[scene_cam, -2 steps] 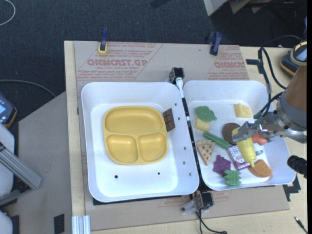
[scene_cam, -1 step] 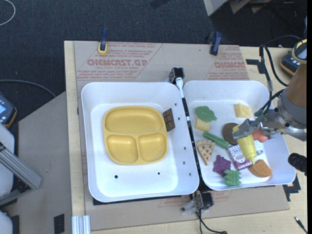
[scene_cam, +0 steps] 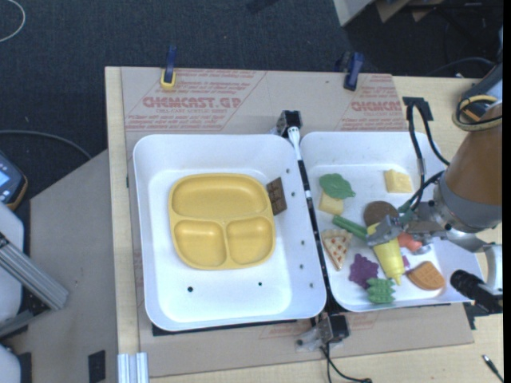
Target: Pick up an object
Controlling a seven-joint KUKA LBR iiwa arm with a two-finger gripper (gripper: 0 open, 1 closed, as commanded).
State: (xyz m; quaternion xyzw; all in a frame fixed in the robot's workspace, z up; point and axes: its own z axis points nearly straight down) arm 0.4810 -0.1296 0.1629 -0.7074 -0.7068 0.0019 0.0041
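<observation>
Your gripper point(scene_cam: 389, 234) hangs over the toy food crowded near the front edge of the right bin point(scene_cam: 363, 144), just above the yellow piece point(scene_cam: 389, 259). I cannot tell its state. Descend straight, centred on one piece, clear of neighbours.

Arm point(scene_cam: 479, 174) enters from the right edge of the camera view, orange band uppermost, grey wrist below it. Wrist angled down and leftward. Gripper point(scene_cam: 383, 231) sits low at the arm's left end, pointing left. Finger spacing not readable from this angle. Dark cable loops along the arm's upper side.
</observation>
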